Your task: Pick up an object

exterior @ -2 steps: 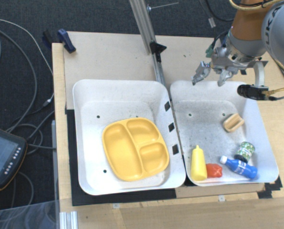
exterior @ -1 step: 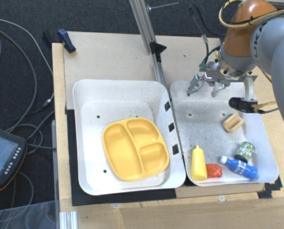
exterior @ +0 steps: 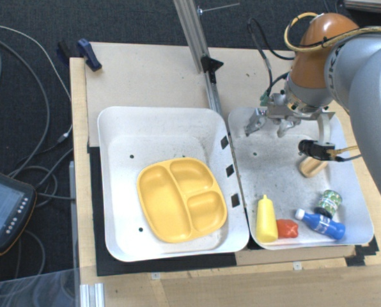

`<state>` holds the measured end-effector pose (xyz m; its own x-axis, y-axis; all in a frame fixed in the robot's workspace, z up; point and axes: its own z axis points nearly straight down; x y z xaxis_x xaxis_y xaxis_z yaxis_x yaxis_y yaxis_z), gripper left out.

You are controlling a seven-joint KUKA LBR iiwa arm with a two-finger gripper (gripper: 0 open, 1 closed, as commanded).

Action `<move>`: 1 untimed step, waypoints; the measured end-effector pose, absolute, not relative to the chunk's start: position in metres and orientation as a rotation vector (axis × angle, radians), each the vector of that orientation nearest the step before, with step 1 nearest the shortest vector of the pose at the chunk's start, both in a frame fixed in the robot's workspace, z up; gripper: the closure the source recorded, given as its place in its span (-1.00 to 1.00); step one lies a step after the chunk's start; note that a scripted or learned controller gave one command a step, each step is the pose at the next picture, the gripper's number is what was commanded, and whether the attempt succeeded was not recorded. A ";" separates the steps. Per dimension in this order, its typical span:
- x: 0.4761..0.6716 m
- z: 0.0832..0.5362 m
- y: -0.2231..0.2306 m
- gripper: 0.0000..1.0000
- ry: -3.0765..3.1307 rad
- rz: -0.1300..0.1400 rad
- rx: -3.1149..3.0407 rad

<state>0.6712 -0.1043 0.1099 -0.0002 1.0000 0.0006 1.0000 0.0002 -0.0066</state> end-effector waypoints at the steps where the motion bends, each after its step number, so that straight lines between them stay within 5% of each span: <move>1: 0.673 0.125 -0.104 1.00 -2.222 -0.003 -2.220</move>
